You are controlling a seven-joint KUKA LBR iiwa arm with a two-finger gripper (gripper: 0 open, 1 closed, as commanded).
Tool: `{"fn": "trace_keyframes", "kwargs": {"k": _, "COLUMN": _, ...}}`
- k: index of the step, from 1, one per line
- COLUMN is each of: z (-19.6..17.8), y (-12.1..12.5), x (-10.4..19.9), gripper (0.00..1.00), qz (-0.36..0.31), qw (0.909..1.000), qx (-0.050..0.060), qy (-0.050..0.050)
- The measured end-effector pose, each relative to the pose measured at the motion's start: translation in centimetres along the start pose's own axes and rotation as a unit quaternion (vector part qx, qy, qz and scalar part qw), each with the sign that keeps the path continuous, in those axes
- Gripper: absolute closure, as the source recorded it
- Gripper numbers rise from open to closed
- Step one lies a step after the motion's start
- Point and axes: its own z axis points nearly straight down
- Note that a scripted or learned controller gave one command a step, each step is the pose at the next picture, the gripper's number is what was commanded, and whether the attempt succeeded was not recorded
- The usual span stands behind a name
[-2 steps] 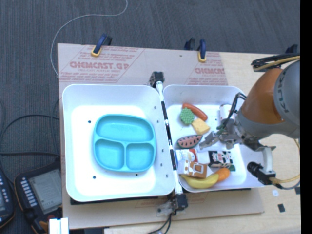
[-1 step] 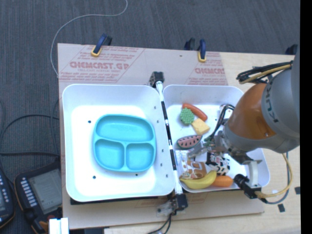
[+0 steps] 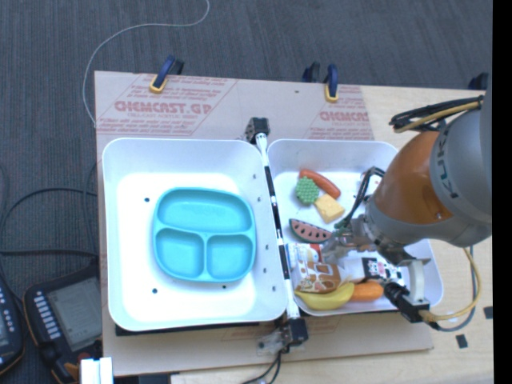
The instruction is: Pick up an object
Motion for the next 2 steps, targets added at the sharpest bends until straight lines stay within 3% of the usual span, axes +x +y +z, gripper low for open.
{"fn": "trace_keyframes", "kwargs": {"k": 1, "z": 0.0, "y": 0.0, "x": -0.2, "gripper": 0.0, "qz": 0.001, "qw": 1.0, "qx": -0.001, "qy": -0.002}}
{"fn": "trace_keyframes", "kwargs": {"k": 2, "z": 1.0, "y": -0.4, "x": 0.0, "gripper": 0.0, "qz": 0.007, "qw": 0.9999, "qx": 0.0, "qy": -0.009}}
